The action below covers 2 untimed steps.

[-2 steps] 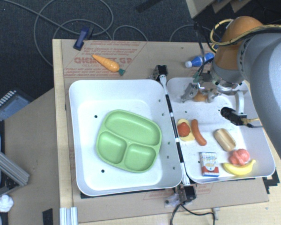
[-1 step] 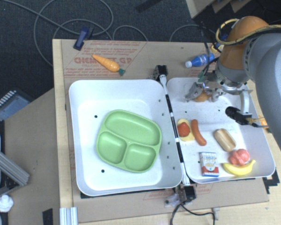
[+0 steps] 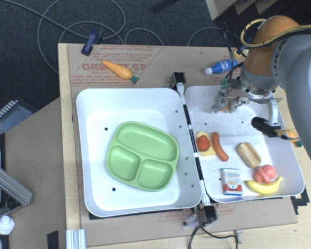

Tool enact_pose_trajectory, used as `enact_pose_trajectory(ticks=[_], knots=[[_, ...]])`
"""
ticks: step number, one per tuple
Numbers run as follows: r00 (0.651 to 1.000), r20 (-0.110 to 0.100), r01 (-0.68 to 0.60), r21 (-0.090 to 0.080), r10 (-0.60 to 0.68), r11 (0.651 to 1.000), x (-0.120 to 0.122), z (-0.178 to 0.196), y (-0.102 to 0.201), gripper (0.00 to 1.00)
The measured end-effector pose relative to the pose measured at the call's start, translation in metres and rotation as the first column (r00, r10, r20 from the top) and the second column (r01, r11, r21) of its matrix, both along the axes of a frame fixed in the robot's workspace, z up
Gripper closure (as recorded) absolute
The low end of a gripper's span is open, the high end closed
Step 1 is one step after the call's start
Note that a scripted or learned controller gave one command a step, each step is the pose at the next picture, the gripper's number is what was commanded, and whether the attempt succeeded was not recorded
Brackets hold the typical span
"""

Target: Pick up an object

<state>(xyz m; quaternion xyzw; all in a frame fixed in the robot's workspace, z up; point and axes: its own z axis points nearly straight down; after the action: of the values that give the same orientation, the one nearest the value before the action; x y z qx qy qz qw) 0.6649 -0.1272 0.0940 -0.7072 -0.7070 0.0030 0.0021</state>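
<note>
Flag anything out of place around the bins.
A toy carrot lies on the cardboard behind the left bin, and a blue bottle on its side behind the right bin. Both are outside, unlike the other toys.

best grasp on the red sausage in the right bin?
Take the slim red toy sausage across its narrow middle, coming straight down from above. It lies flat and slanted on the right white bin's floor, with the yellow-and-red toy close on its left, so the tool fingers probably need to straddle it carefully.
</note>
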Motion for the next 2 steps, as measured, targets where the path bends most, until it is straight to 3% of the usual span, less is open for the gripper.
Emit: enact_pose_trajectory(ticks=[1, 2], knots=[[1.000, 0.007, 0.000, 0.002, 0.000, 1.000, -0.057, 0.044, 0.014, 1.00], [1.000, 0.010, 0.001, -0.002, -0.001, 1.000, -0.066, 0.060, -0.035, 1.00]])
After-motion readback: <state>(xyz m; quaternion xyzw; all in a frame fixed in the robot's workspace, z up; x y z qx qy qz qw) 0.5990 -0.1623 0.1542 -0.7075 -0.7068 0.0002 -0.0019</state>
